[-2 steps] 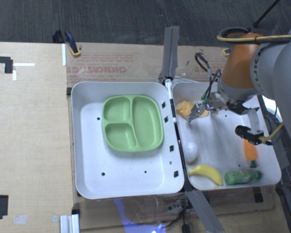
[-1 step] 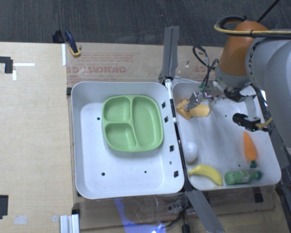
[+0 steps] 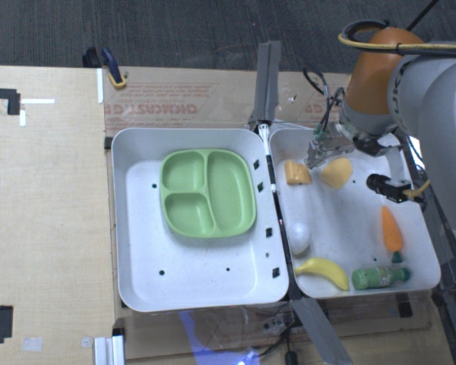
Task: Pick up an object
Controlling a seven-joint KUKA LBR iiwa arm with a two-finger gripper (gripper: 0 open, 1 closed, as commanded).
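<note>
My gripper hangs low over the far end of the right bin. Just below it lie two pale yellow pieces: a small block to its left and a rounder lump to its right. The gripper's tip sits between and slightly behind them; nothing is visibly held. Further forward in the same bin are a white ball, a banana, a green bottle lying on its side and an orange carrot.
The left bin holds a green divided plate. The grey arm with its orange band and cables crowds the right bin's far right corner. A black part of the arm juts over the bin near the carrot.
</note>
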